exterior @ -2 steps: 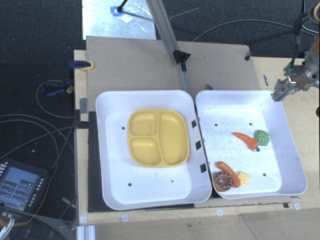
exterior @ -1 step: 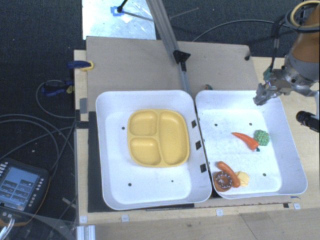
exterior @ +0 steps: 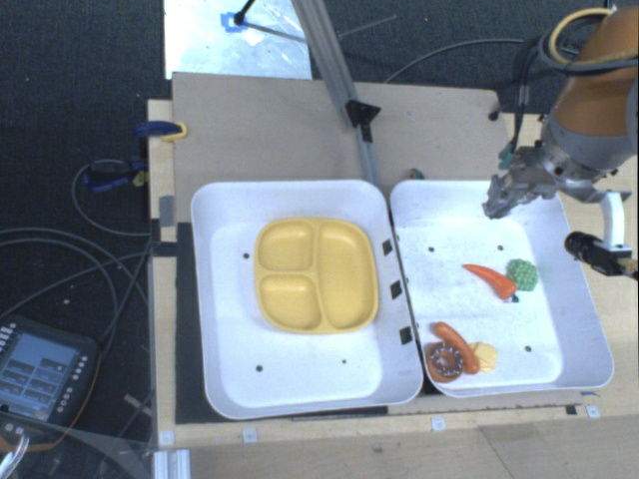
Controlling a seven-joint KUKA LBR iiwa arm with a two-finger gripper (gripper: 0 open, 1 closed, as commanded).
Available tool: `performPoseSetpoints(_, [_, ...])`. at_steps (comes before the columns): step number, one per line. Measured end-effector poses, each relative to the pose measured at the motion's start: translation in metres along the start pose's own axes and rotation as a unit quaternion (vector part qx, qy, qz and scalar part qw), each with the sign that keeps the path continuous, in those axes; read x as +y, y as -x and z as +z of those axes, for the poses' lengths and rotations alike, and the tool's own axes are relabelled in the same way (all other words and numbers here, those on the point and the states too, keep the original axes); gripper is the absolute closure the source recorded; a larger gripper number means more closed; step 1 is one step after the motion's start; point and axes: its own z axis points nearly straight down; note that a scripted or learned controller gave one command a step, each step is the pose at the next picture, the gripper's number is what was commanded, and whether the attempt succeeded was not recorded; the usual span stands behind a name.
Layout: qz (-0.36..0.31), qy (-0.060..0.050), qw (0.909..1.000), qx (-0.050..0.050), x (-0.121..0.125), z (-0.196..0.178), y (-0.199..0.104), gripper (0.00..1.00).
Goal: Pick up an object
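The right bin [exterior: 559, 267] holds an orange carrot [exterior: 489, 278] with a green broccoli piece [exterior: 521, 273] just to its right. Near the bin's front edge lie a red sausage [exterior: 453, 343], a brown doughnut [exterior: 443, 360] and a small yellow piece [exterior: 485, 356], all close together. My gripper [exterior: 499, 203] hangs over the far part of the right bin, up and a little right of the carrot, well apart from every object. Nothing shows between its fingers.
The left bin [exterior: 225, 347] carries a yellow divided plate [exterior: 317, 273] in its middle. A grey pole [exterior: 334, 63] slants across the bench behind the bins. Cables and a tablet [exterior: 35, 367] lie on the floor at left.
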Motion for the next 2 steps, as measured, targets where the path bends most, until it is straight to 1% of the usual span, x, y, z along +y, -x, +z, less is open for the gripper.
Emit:
performPoseSetpoints(1, [-0.001,0.0,1.0,0.0,-0.012,0.007,-0.058,1.0])
performPoseSetpoints(2, [0.0,-0.001,1.0,0.0,-0.036,0.011,-0.099,1.0])
